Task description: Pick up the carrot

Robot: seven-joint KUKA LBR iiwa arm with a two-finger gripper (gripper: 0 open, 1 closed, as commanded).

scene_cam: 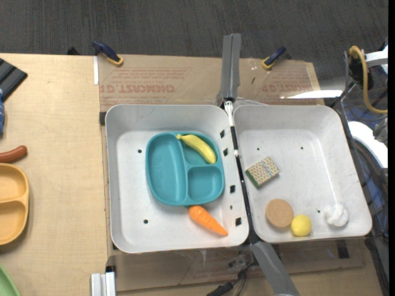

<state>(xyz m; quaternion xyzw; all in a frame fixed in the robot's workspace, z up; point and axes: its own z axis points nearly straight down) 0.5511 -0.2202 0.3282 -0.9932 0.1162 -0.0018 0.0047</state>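
An orange carrot (207,221) lies in the left bin (126,221), near its front right corner, just below a teal divided plate (166,171). It points from upper left to lower right and touches nothing but the bin floor.
A yellow banana (199,147) rests on the teal plate's far compartment. The right bin (308,134) holds a green-edged sponge (263,171), a tan round disc (279,213), a yellow ball (301,225) and a white crumpled object (336,214). An orange tray (11,205) sits on the bench at left.
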